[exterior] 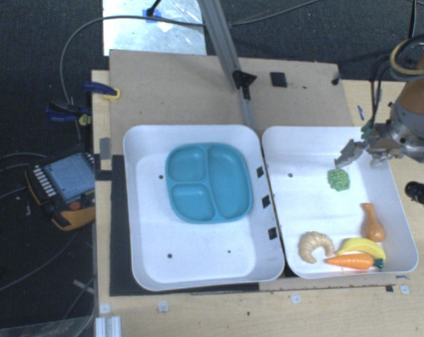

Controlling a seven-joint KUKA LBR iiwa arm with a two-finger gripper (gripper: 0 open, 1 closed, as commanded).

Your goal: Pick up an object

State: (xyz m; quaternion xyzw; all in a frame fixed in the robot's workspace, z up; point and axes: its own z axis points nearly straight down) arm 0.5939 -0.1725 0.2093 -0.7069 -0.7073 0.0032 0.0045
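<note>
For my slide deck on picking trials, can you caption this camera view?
Claw poised above broccoli in the right bin; croissant, banana, carrot nearby; blue plate in the left.

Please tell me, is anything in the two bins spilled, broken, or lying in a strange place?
Nothing stands out. The blue divided plate lies flat in the left bin. In the right bin, the broccoli sits alone near the gripper, while the croissant, banana, carrot and drumstick cluster at the near corner.

blue divided plate [208, 182]: in left bin [147, 216], well left of gripper [343, 159] | handheld pendant [63, 187]: farther left, off bench | metal pole [222, 37]: up-left
</note>
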